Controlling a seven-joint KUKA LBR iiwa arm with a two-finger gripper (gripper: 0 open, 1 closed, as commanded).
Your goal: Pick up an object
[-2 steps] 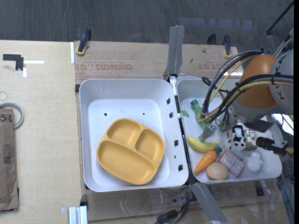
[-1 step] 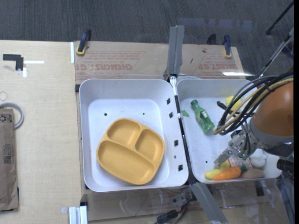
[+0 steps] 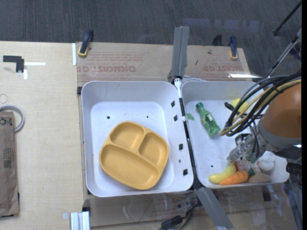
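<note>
Camera view looks down at a slant on two white bins side by side, and the gripper (image 3: pixel 243 150) hangs low in the right bin (image 3: pixel 211 163), just above a cluster of small things at its near edge: a yellow banana (image 3: pixel 221 175), an orange carrot (image 3: pixel 235 178) touching it, and some pale pieces beside them that are too small to name. Whether the fingers are spread or closed cannot be told, since cables and the wrist crowd that spot, and nothing can be seen held between them. A green bottle (image 3: pixel 207 119) lies on its side further back in the same bin, well apart from the cluster, and would probably be the easier target because it lies alone. If the arm goes for the cluster, it would do well to centre on one item, likely the carrot or banana, close across the narrow width, and keep away from the bin wall so that a finger does not catch on it. The left bin (image 3: pixel 96 128) holds a yellow divided plate (image 3: pixel 135 154). Both bins rest on a sheet of cardboard (image 3: pixel 124 63) held by blue clamps (image 3: pixel 86 42) to a pale wooden surface (image 3: pixel 43 104), with a brown paper bag (image 3: pixel 7 162) at the far left and dark carpet beyond.
</note>
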